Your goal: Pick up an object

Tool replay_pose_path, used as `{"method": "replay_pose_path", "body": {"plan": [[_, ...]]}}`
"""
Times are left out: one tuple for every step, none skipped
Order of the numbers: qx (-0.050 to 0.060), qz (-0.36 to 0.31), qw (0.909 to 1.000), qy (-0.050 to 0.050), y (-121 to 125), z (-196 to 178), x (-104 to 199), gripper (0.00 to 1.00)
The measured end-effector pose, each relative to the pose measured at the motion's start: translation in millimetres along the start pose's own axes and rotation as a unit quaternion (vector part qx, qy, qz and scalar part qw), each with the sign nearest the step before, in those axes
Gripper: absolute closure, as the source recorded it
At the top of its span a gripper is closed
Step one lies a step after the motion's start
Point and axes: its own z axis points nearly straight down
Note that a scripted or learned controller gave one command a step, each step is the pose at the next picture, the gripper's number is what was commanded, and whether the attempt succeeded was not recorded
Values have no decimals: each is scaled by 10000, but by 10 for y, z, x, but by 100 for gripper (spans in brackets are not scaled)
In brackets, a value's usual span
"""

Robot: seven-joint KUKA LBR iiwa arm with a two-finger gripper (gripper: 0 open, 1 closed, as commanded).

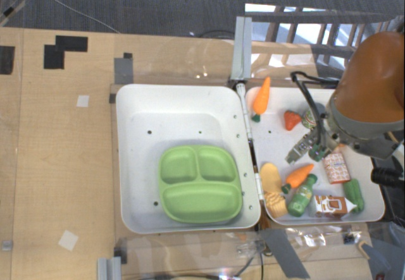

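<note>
Orange-banded arm's gripper [302, 148], fingers slightly spread and holding nothing, hovers just above a small carrot [299, 176].

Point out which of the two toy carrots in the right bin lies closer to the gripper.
The lower carrot, lying slantwise just below the gripper beside the green bottle. The other carrot lies apart, up at the bin's far left corner.

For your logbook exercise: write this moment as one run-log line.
claw: over right bin, above carrot | grasp: none seen | left bin: green tray
</note>
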Motion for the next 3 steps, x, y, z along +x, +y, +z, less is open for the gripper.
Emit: {"method": "replay_pose_path", "body": {"plan": [[-37,195,9998,-34,261,-854,-364,100],[-17,213,9998,-33,323,-1128,-1067,100],[2,1117,9937,6,295,-420,-415,100]]}}
